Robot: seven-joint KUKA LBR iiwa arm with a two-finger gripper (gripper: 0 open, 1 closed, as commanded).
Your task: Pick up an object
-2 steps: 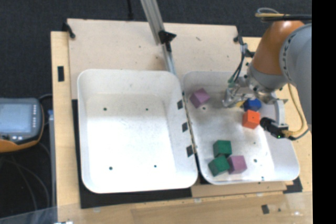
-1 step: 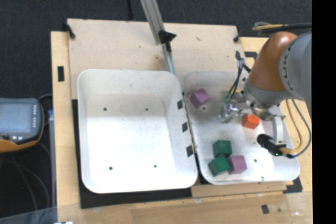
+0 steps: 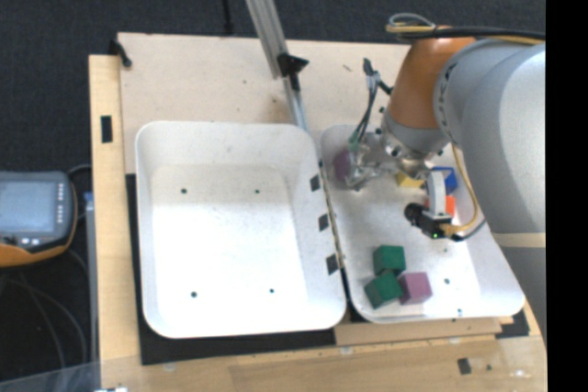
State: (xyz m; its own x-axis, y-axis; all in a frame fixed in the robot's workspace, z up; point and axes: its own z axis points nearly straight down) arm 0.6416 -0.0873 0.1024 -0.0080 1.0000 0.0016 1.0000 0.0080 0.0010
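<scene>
Two white bins are sitting side by side on the bench (image 3: 184, 78). The left bin (image 3: 156, 151) is lying bare white inside. The right bin (image 3: 496, 285) is holding the toys.

The arm (image 3: 478, 106) is reaching in from the right and bending down over the far end of the right bin. Its gripper (image 3: 360, 168) is pointing down near the bin's far left corner, close to the wall between the bins. A purple block (image 3: 342, 165) is sitting right there, just beside the gripper, maybe touching it. I think the arm is going for this block, because it is the nearest one to the tip. Whether the gripper is squeezing the block or hanging loose is too small and blurry to tell. So I am not saying the block is picked up.

Three more blocks are waiting at the near end of the right bin, well apart from the gripper. A green block (image 3: 390, 258) is sitting behind another green block (image 3: 382, 290), and a pink-purple block (image 3: 415, 287) is touching that one on its right. A small yellow piece (image 3: 409, 182) is lying under the wrist.

Being so near the wall may be making the purple block hard to grab, because the bin's side is leaving little room on that side.

A silver pole (image 3: 262, 9) is leaning across the bench behind the bins. A grey screen box (image 3: 35, 208) is resting off to the left.
</scene>
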